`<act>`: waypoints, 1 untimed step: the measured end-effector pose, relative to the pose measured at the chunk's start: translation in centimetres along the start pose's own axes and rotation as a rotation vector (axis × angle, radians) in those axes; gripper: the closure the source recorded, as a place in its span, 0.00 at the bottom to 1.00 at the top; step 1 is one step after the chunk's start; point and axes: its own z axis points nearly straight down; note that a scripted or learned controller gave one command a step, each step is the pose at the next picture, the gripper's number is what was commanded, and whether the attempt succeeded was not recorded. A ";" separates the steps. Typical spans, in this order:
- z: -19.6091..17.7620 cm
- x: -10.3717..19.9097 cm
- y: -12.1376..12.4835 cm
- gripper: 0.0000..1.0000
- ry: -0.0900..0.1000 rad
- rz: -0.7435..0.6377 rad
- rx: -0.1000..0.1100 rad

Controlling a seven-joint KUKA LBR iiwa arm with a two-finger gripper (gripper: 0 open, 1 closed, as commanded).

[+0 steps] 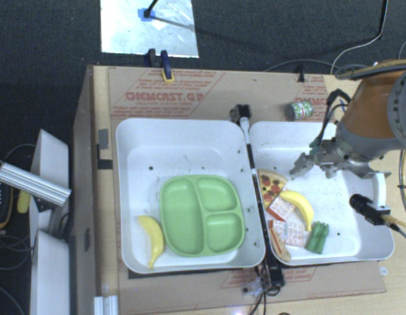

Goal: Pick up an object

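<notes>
Grey two-finger gripper (301, 167) low over the bare upper floor of the right shallow white bin (360, 251), its finger state impossible to tell, nothing visibly between the tips. Below and left of it, near that bin's left wall: a flat pizza-slice toy (271, 183), a yellow plastic banana (301, 207), red-and-white printed cards (286, 222) and a small green ridged piece (317, 237). In the left white bin (130, 176): a pale green divided plate (203, 214), with a second yellow banana (152, 239) just beside its lower-left edge.
</notes>
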 end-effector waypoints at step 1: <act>7.5 -0.5 -1.4 0.00 0.002 -0.001 -0.009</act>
